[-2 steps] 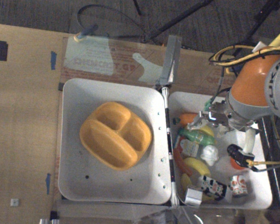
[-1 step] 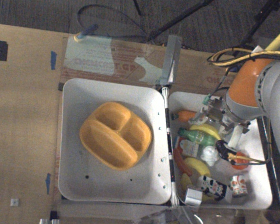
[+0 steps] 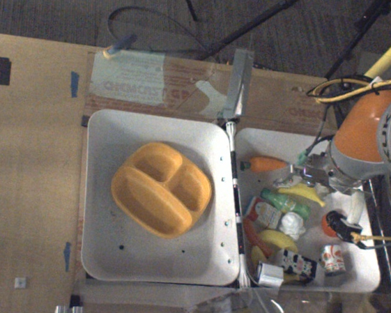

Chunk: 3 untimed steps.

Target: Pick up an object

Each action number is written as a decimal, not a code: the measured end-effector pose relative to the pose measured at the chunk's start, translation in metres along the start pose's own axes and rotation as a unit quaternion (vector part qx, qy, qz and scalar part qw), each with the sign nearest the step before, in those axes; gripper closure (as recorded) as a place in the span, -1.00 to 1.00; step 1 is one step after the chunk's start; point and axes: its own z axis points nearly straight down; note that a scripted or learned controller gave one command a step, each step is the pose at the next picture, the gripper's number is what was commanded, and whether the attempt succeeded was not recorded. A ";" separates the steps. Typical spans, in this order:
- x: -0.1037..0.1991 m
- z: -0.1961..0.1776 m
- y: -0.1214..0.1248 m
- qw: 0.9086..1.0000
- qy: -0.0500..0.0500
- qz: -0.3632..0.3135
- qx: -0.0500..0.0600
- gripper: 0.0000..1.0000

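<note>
The right bin (image 3: 367,277) holds a jumble of objects. An orange carrot (image 3: 265,164) lies at its far left, with a yellow banana (image 3: 303,193) and a green bottle (image 3: 285,202) just below it. My gripper (image 3: 308,173) hangs low over the bin's far part, right above the banana and beside the carrot's tip. The grey arm with its orange band (image 3: 365,129) comes in from the right and hides the bin's far right corner. Nothing can be seen held.
An orange divided plate (image 3: 162,188) lies in the left bin (image 3: 101,247). The right bin also has a small carton (image 3: 265,213), a crumpled white piece (image 3: 291,225), a yellow fruit (image 3: 277,240), a black-and-white box (image 3: 299,266), a silver can (image 3: 270,274) and a red-and-white can (image 3: 333,258).
</note>
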 end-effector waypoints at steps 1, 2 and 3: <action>-0.001 -0.012 0.002 1.000 0.000 0.001 -0.004 1.00; 0.063 -0.112 0.019 0.991 0.000 -0.130 0.003 1.00; 0.069 -0.135 -0.018 0.951 0.002 -0.308 0.005 1.00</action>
